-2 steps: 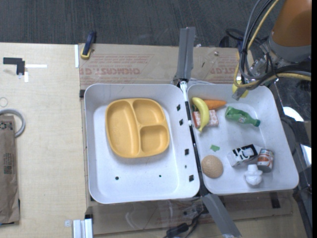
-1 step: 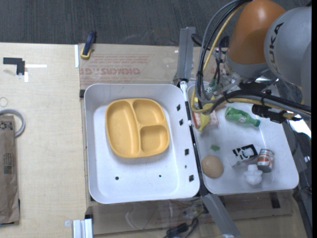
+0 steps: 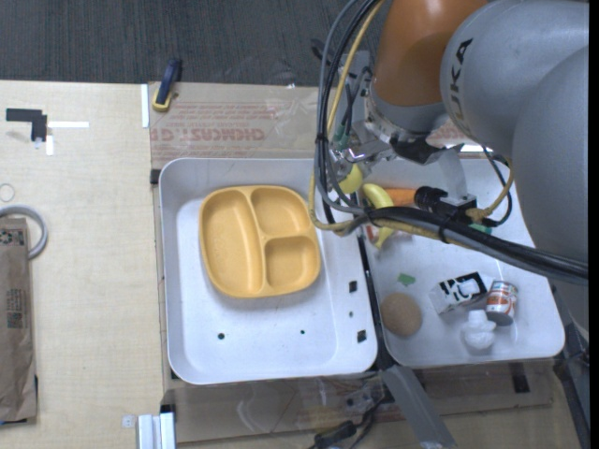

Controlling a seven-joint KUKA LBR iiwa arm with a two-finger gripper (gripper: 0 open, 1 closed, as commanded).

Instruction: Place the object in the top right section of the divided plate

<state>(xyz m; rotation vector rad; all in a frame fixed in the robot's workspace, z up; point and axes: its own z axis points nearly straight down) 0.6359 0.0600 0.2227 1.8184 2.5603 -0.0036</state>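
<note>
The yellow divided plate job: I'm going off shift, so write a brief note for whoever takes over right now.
Gripper: hidden under the arm and cables over the right bin; grip state unknown.
Plate: in the left bin, all sections bare.
Right bin: banana, an orange item, brown ball, small can, other bits.
Done: nothing placed.
Left: pick an object and set it in the plate's top right section.

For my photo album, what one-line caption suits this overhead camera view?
Grey robot arm reaches over the right bin of small items, a yellow divided plate waiting in the left bin.
</note>
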